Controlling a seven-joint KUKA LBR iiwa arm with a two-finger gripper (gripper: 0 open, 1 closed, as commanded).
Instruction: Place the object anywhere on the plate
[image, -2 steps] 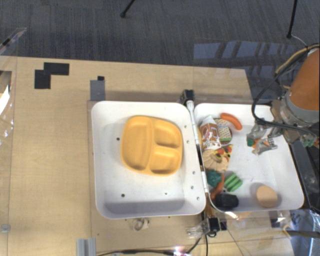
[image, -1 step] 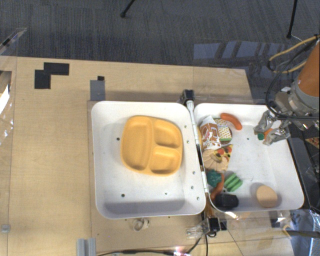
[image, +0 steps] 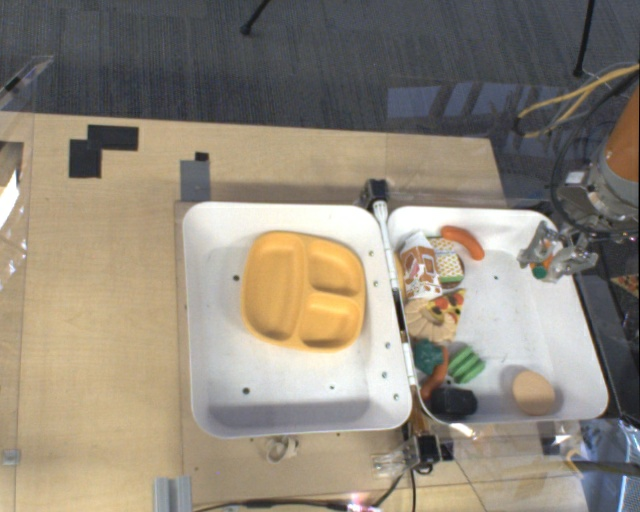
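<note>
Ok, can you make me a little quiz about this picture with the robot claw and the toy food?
1. True or false: the yellow plate sits in the left bin.
2. Where is the claw? A) over the plate B) over the top right part of the right bin C) off the bench
3. Fill in: the tan round toy lies in the ______ bin.

Key: 1 true. 2 B. 3 right.
</note>
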